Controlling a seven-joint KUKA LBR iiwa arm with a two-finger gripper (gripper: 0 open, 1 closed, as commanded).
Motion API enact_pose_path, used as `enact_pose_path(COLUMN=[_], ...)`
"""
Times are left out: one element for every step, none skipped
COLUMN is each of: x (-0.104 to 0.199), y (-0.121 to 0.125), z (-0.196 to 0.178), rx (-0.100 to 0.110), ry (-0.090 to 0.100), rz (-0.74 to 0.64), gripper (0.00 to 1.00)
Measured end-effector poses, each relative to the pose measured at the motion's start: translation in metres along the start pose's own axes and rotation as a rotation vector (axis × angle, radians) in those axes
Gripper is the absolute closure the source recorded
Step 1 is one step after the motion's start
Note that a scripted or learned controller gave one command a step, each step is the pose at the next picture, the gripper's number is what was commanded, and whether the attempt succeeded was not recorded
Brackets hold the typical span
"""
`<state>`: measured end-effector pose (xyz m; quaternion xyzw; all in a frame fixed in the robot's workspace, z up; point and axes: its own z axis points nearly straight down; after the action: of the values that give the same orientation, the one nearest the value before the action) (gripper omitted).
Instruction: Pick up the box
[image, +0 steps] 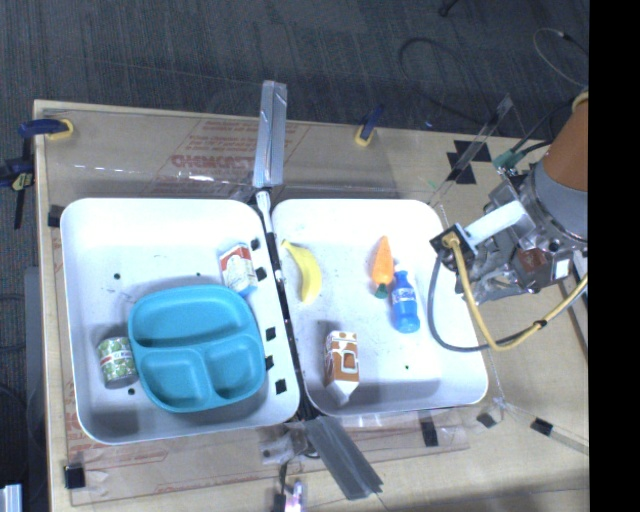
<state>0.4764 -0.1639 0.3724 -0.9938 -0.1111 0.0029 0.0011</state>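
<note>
My claw waits at the right bin's right rim; its state I cannot tell. The box lies left and nearer the front, standing upright.

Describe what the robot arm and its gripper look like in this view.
The arm is grey with an orange band above the wrist. Its end carries a cluttered metallic gripper assembly with a white block and dark fittings. A yellow cable loops down from the wrist beside the right bin's edge.
</note>
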Motion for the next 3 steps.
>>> enact_pose_path(x=[0.0,0.001,0.002], y=[0.0,-0.001,-0.002], z=[-0.01,-0.019,-0.028], rx=[0.002,0.005,0.008], ry=[-0.004,-0.008,-0.011], rz=[-0.007,-0.014,-0.022], gripper=[1.0,1.0,1.0])
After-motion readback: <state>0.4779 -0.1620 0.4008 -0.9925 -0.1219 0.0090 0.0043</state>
